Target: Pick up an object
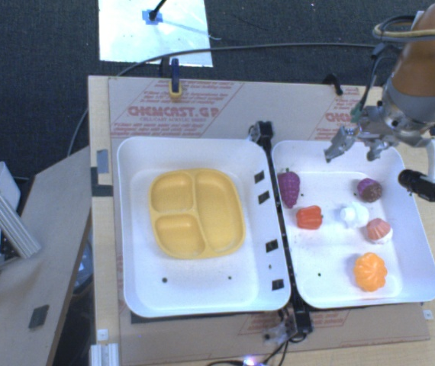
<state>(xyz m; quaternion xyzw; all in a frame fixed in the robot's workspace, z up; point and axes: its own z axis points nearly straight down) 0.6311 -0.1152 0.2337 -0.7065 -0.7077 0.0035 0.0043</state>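
The gripper (353,145) hangs over the far edge of the right bin (423,273), its two fingers spread apart with nothing between them. Below it in that bin lie a purple berry (288,187), a red pepper (309,217), a dark plum-coloured piece (368,190), a white piece (350,215), a pink-and-white piece (378,230) and an orange pumpkin (370,271). The left bin (137,280) holds a yellow divided tray (196,212).

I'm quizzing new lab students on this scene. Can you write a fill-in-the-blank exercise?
1. The yellow divided tray lies in the ____ bin.
2. The right bin holds ____ small toy foods.
3. The end effector hangs over the ____ bin.

Missing words: left; six; right
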